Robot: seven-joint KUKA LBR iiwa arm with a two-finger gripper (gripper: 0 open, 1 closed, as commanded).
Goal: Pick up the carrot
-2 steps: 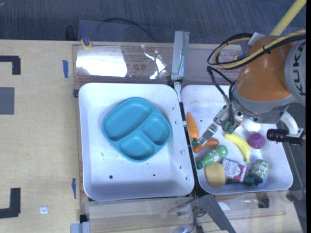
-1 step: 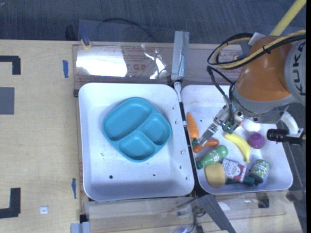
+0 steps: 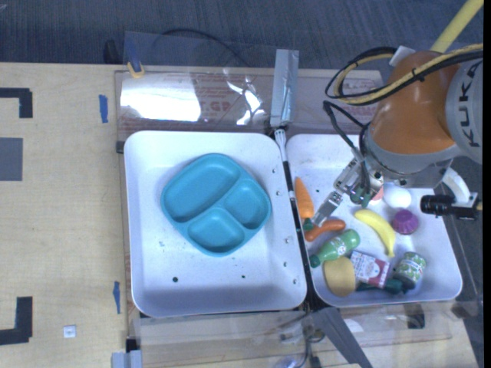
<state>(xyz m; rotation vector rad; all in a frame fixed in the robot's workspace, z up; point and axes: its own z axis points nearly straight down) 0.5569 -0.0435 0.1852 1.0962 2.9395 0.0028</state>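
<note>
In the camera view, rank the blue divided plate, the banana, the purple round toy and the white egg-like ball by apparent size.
Largest to smallest:
1. blue divided plate, by far
2. banana
3. purple round toy and white ball: these look about alike, and the arm partly hides the ball, so I leave them unranked.

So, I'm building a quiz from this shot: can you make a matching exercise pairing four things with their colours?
Things:
1. divided plate
2. banana
3. carrot
4. round toy beside the banana

Colours:
A. orange
B. purple
C. blue
D. yellow

Pairs: 1-C, 2-D, 3-A, 4-B
</note>
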